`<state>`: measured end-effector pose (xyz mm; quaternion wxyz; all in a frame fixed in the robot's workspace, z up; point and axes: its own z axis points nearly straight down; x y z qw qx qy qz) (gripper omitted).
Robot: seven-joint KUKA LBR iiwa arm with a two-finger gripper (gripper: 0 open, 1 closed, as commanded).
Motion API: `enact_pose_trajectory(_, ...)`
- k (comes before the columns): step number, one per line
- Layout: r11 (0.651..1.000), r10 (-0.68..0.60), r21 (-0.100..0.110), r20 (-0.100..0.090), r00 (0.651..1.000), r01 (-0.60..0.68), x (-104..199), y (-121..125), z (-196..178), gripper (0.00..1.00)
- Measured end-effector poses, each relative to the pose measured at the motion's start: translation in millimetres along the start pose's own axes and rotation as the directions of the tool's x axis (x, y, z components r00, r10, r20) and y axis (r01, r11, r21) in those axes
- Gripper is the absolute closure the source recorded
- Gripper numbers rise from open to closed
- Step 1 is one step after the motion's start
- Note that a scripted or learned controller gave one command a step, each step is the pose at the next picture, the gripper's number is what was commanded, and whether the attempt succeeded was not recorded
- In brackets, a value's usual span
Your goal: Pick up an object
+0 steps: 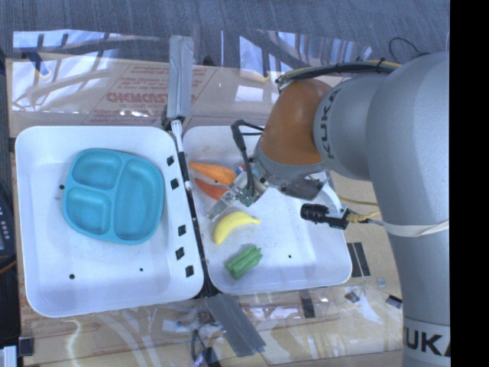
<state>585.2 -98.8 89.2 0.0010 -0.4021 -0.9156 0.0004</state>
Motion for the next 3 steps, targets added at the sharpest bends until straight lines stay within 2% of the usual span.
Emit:
enact_pose_trajectory(1,0.998,0.068,0.001,-0.002,0.998,-0.068,-39,21,0,0.00)
enact_pose_trajectory(2,0.998,0.064,0.004,-0.005,0.998,-0.064,-38,22,-7,1.00)
enact_pose_trajectory(3,0.951,0.310,0.002,0.000,0.951,-0.310,-14,58,-100,1.00)
